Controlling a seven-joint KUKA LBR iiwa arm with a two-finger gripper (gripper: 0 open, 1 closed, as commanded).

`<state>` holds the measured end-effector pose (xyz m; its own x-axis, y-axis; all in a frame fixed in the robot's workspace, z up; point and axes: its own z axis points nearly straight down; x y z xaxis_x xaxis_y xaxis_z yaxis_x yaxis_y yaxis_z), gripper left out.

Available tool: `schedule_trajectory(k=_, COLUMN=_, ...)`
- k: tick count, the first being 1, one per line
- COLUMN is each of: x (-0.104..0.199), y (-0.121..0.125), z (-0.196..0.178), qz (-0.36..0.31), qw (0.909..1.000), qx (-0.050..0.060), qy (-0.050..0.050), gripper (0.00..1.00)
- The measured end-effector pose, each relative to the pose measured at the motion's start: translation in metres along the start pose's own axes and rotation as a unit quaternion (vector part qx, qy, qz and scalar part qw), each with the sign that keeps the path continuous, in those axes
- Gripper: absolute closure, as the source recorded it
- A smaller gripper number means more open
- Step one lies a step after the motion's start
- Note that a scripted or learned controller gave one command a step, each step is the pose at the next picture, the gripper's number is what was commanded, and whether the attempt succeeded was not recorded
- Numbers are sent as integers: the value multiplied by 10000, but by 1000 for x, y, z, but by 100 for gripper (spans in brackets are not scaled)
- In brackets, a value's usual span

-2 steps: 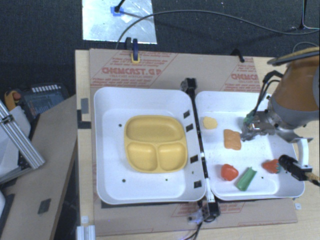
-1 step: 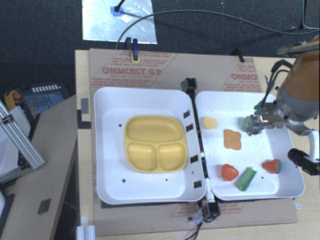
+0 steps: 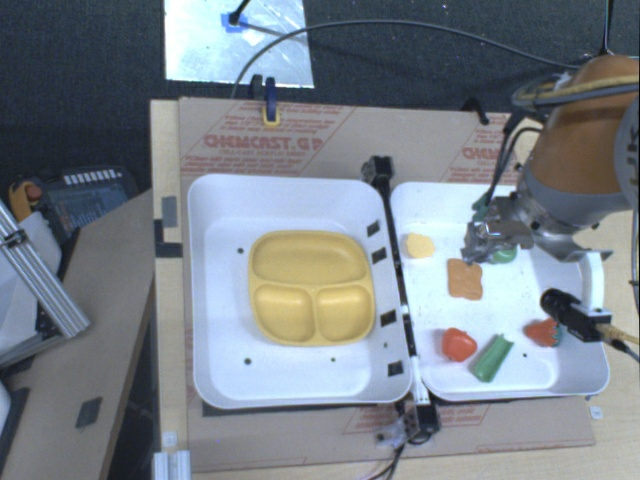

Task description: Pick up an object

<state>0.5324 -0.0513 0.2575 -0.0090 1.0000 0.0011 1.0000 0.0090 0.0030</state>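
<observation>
The hand (image 3: 487, 246) hangs low over the right bin (image 3: 575, 373), just above the orange slab (image 3: 465, 280); I cannot tell its grip. Nearby lie a yellow piece (image 3: 420, 245), a red piece (image 3: 459, 344) and a green block (image 3: 492, 358). A yellow tray (image 3: 305, 286) fills the left bin (image 3: 215, 268).

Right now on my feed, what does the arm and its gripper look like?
The arm is a bulky rounded grey body with a broad orange band across its upper section. Thin dark cables loop along its left side. At the wrist it narrows to a small metallic grey gripper of compact, blocky silver parts, over the right bin.
</observation>
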Motion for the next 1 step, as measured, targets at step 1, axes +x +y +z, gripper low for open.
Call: schedule_trajectory(k=1, x=61, y=14, z=0, qz=-9, qw=10000, qx=-3, qy=4, gripper=100)
